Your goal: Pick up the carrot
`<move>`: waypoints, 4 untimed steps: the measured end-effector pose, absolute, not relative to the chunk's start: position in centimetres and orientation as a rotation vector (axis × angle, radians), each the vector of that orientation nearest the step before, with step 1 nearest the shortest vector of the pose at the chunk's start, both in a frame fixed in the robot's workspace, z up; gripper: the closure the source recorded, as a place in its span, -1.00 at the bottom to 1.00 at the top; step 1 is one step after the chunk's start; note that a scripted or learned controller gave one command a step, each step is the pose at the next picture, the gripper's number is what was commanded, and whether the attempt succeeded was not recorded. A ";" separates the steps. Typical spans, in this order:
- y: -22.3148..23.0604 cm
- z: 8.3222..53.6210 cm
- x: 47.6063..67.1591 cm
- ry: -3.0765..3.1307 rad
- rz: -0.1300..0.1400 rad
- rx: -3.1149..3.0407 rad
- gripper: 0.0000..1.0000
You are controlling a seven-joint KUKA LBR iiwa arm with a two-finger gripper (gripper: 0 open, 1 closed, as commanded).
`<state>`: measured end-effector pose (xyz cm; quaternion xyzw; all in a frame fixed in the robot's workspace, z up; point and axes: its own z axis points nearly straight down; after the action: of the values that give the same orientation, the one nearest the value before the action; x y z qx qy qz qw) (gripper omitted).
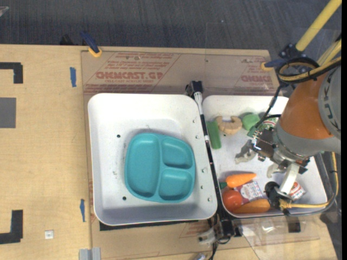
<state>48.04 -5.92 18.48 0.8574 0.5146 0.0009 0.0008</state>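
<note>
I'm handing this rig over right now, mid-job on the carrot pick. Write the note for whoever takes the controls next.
Gripper: over the right bin, above bare floor between the items; I can't tell if its fingers are open or shut. Nothing shows between them.
Carrot: lying on its side in the right bin's near half, apart from the gripper, next to a small packet and a tomato.
Left bin: holds a teal divided plate.
Done: arm is in over the correct bin.
Left: move onto the carrot, close on it, lift it.
</note>
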 end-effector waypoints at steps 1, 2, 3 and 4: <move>-9.9 9.5 47.9 1.544 -0.001 2.737 -1.00; -9.5 8.9 48.1 1.887 0.005 2.504 -1.00; -9.5 8.9 48.3 2.153 0.007 2.272 -1.00; -9.3 8.9 48.4 2.033 0.016 2.379 -1.00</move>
<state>48.40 -9.26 8.93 0.7601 0.6497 0.0050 0.0062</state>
